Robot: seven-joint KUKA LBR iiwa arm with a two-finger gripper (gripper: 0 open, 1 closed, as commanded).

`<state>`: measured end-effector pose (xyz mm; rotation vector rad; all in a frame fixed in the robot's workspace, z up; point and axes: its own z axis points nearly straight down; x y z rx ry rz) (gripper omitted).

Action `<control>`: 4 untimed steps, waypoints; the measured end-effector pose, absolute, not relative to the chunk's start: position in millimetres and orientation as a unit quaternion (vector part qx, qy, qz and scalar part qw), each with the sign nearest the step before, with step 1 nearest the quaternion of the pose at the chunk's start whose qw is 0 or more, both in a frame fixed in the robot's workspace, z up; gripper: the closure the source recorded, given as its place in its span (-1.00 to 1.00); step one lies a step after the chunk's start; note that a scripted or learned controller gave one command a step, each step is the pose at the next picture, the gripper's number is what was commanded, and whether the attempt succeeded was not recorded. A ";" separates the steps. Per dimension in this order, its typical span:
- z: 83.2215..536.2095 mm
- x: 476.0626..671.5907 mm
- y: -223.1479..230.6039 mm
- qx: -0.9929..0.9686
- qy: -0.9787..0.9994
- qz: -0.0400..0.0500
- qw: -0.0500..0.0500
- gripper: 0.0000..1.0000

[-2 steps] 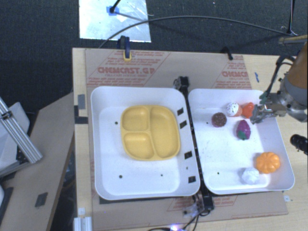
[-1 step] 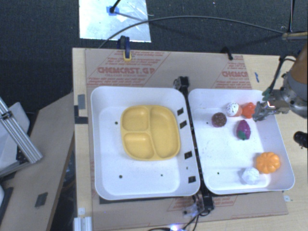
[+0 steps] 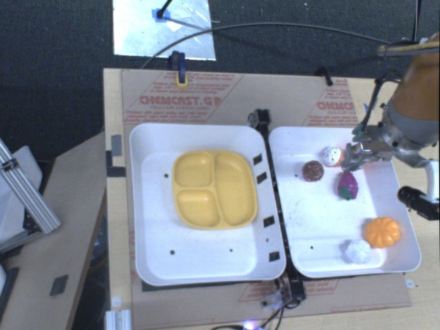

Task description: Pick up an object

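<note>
The right bin [image 3: 302,253] holds several small objects: a white speckled ball [image 3: 332,156], a dark brown ball [image 3: 313,171], a purple eggplant-like piece [image 3: 348,185], an orange pumpkin [image 3: 382,232] and a white crumpled lump [image 3: 357,251]. My gripper [image 3: 352,157] hangs at the end of the grey and orange arm [image 3: 412,108], right beside the white speckled ball and just above the purple piece. Nothing shows between its fingers.
The left bin [image 3: 151,253] holds a yellow divided plate [image 3: 210,188]. A black clamp strip [image 3: 271,198] runs between the two bins. A second black fixture [image 3: 418,202] juts in at the right edge of the right bin.
</note>
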<state>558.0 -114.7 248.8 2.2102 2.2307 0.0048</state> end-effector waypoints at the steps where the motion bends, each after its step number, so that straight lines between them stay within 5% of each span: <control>1: 240.9 562.7 -69.6 0.704 0.710 0.001 0.001 1.00; 4: 223.7 552.5 96.4 0.703 0.711 0.001 -0.001 1.00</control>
